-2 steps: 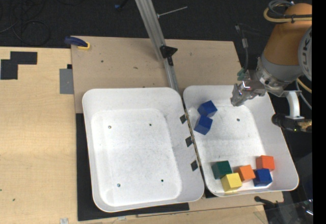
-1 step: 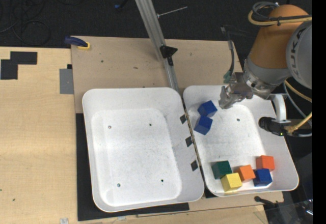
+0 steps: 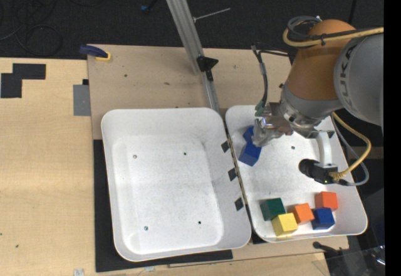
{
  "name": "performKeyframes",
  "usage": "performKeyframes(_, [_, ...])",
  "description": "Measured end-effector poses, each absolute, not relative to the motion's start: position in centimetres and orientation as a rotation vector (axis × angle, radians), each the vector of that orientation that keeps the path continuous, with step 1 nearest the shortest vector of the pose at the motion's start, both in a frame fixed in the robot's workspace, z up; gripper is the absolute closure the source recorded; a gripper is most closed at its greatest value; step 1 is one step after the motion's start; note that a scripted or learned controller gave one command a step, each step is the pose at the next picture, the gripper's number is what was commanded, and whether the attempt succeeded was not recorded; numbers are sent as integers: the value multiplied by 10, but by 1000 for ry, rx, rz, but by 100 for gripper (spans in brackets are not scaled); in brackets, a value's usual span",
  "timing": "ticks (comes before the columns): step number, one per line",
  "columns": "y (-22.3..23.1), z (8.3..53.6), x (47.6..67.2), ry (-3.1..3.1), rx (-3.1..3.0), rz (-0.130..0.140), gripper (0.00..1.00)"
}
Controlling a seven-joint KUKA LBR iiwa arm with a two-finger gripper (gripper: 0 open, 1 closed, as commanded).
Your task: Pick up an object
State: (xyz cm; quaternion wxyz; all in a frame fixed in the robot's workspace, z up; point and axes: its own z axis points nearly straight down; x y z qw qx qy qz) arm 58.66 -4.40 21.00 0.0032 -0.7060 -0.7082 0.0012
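My gripper [image 3: 262, 130] hangs over the upper left part of the right bin [image 3: 351, 221], below the grey and orange wrist. A blue block [image 3: 250, 153] lies just below and to the left of it, close to the bin's left wall. A smaller blue patch [image 3: 248, 134] shows right beside the gripper; whether it belongs to that block is unclear. The arm partly hides the gripper, so contact with the block is unclear. Near the bin's front edge sit a green block [image 3: 272, 207], a yellow block [image 3: 285, 223], an orange block [image 3: 303, 212], a second blue block [image 3: 323, 217] and a red-orange block [image 3: 326, 200].
The left bin [image 3: 163, 113] stands beside the right one, with black clips along the shared edge. A slanted aluminium post [image 3: 182, 17] rises behind the bins. A black cable end [image 3: 315, 170] hangs over the right bin's right side.
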Motion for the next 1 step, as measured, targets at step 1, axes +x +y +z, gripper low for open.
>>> performKeyframes(1, [6,210,557,-2221,-2213,4,100])
